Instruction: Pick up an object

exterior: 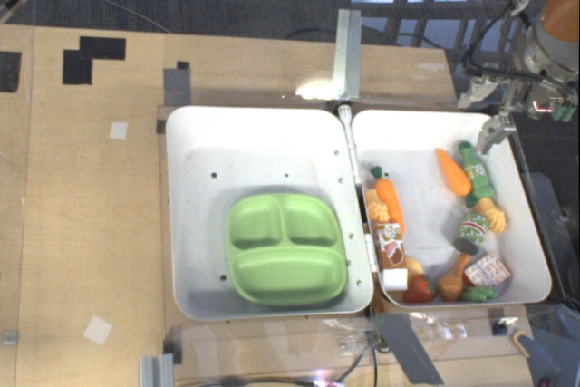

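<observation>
My gripper (497,130) hangs over the far right corner of the right bin (417,140), just above and right of a green bottle (474,172) and an orange carrot (451,171) lying side by side. Nothing shows in its grasp. Along the bin's left wall lie a second carrot (388,195) and a small carton (391,245). Toward the near right sit a yellow toy (490,215), a small can (468,234) and a printed box (488,270). A red toy (418,289) and an orange piece (451,280) rest by the front wall.
The left bin (208,149) holds a green divided plate (286,247) in its near half. A metal post (349,59) rises behind the wall that parts the two bins. Bare wooden bench (82,222) spreads to the left.
</observation>
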Controlling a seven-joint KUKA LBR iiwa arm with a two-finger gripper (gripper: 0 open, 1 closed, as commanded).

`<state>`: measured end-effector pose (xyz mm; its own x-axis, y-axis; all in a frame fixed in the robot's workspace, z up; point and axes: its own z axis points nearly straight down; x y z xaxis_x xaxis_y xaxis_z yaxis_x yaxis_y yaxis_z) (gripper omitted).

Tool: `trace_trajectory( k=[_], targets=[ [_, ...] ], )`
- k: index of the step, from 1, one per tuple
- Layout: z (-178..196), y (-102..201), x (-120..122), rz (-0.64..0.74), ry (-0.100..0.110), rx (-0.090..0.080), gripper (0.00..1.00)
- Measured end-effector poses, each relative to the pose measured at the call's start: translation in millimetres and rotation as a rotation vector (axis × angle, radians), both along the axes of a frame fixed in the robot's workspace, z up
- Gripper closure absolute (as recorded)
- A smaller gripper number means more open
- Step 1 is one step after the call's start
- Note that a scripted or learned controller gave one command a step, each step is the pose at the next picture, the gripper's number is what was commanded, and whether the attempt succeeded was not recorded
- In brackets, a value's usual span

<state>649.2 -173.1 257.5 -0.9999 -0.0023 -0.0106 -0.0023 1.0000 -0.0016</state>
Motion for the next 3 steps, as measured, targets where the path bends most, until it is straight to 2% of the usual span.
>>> trace_trajectory(
  k=[1, 2, 3],
  targets=[
    [-164.3, -0.9, 12.2, -0.089, 0.011, 0.004, 0.00],
    [-143.0, -0.4, 19.2, -0.082, -0.013, -0.001, 1.00],
    [-5.9, 27.5, -4.1, -0.288, -0.012, 0.003, 1.00]
  ],
)
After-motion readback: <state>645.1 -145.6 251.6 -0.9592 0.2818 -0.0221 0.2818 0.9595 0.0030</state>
